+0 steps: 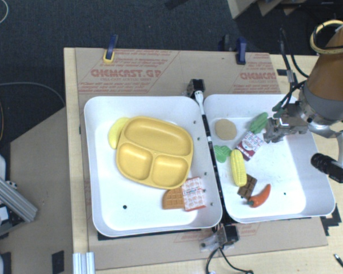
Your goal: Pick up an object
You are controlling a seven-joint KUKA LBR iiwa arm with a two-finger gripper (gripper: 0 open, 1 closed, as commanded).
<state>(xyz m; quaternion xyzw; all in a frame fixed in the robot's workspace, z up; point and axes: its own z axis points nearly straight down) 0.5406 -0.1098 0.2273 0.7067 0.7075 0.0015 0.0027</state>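
Now the gripper (276, 131) hangs over the right bin (308, 204), toward that bin's two o'clock area, with the grey arm and its orange band (331, 73) reaching in from three o'clock. Whether its jaws are spread or pressed together I cannot tell, since the wrist body hides them from above. Just at the gripper's nine o'clock lies a small red-and-white packet (250, 144), and at its eleven o'clock a green pepper-like piece (258, 121); nothing can be seen held. Further toward nine o'clock sit a tan round cookie (225, 129) and a small green leafy item (221, 152). At the bin's centre a yellow corn cob (238, 166) lies lengthwise, with a brown chocolate piece (247, 185) touching its six o'clock end and a red-orange chili (260, 195) just beside that. The left bin (103, 210) carries a yellow divided tray (154, 151) (tilted a little, three compartments up), a yellow banana-like piece (115, 131) peeping out at its ten o'clock edge, and a waffle (173, 199) touching a white wrapped packet (193, 194) at five o'clock.
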